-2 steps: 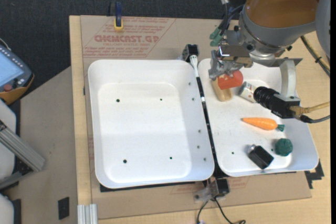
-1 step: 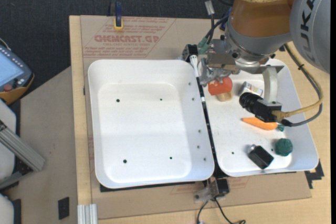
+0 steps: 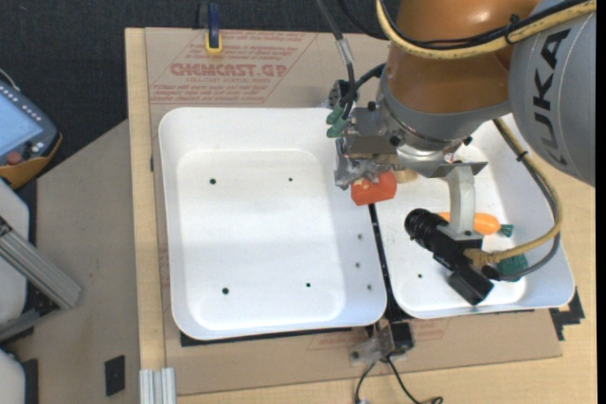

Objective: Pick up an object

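Here | gripper (image 3: 363,175) hung over the divide between the two bins | how wide it stood, or whether it gripped anything, could not be told | red block (image 3: 374,190) sat right at its tip, by right bin's (image 3: 417,289) left wall | left bin (image 3: 175,203) alongside
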You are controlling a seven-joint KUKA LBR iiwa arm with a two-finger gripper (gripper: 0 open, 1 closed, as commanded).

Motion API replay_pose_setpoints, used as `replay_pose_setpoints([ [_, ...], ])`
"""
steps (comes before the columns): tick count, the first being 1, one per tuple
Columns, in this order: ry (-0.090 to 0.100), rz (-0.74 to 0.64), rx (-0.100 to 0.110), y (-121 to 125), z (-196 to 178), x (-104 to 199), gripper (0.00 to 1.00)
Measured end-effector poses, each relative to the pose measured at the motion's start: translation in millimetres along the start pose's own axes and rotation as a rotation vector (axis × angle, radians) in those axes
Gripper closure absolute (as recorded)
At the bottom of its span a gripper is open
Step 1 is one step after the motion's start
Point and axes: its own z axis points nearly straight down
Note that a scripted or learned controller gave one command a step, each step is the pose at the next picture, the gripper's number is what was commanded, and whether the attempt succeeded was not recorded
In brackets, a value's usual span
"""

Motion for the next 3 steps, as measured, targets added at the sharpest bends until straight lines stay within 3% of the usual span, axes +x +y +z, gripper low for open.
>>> replay_pose_setpoints([
  [1, 0.001, 0.002, -0.010, -9.7, -59.4, 14.2, 1.00],
  [2, -0.003, 0.007, 0.003, -3.5, 15.4, 5.0, 1.00],
  [3, -0.001, 0.005, -0.004, -3.2, 11.6, 5.5, 0.00],
])
